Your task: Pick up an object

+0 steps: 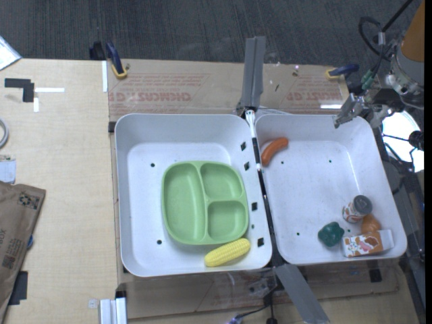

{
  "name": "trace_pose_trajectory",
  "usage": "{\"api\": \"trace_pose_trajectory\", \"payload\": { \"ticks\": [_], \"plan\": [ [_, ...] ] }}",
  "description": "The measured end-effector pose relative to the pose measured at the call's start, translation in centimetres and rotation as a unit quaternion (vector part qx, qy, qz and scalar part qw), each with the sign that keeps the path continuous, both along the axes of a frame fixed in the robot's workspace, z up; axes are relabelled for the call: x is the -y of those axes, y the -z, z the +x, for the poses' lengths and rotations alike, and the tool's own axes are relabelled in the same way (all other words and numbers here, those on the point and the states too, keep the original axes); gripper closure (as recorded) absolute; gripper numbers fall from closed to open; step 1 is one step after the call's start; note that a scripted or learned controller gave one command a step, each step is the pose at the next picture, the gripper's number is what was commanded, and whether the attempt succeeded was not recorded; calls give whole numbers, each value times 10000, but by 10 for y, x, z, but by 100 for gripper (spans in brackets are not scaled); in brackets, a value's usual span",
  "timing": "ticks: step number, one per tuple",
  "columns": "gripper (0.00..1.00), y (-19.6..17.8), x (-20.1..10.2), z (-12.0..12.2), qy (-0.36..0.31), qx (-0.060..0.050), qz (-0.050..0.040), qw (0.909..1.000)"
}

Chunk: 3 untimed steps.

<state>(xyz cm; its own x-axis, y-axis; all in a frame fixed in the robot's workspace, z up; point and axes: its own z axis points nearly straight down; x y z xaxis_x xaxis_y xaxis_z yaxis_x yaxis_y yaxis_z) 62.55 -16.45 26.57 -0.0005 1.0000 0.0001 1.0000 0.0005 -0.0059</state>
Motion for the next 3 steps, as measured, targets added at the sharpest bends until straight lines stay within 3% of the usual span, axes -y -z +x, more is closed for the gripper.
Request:
{"api": "trace_pose_trajectory", "payload": {
  "ticks": [1,2,3],
  "plan": [
    [0,94,-45,27,-661,2,1,9978],
    [0,128,31,-23,121,5,-2,9999],
    [0,177,38,-72,329,9,2,9995]
  ]
}}
